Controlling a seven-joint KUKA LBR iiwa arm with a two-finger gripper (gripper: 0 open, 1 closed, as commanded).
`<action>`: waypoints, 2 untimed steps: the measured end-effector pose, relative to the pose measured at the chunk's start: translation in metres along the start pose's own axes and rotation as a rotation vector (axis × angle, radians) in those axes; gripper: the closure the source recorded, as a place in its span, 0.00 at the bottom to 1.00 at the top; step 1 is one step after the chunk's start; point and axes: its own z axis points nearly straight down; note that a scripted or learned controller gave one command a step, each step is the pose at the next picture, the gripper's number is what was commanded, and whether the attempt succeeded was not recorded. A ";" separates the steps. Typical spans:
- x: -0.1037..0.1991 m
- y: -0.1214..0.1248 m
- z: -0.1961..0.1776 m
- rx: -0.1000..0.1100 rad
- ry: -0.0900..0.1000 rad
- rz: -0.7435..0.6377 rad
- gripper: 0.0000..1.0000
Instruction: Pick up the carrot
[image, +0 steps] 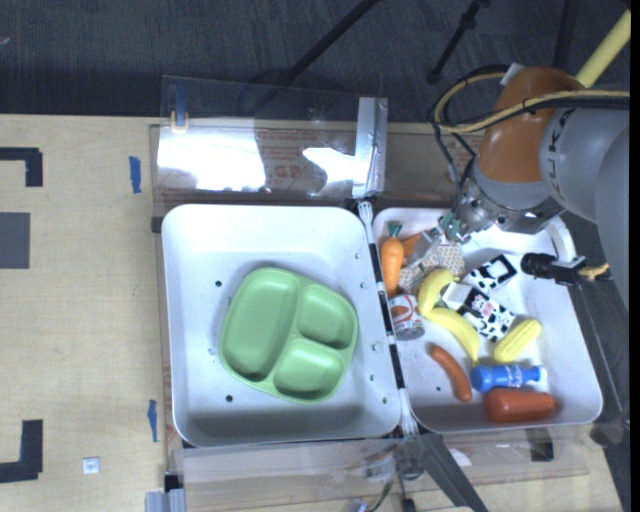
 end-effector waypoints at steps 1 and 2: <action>0.009 -0.024 0.005 -0.008 -0.004 0.094 0.00; 0.014 -0.034 -0.045 -0.003 -0.003 0.036 0.00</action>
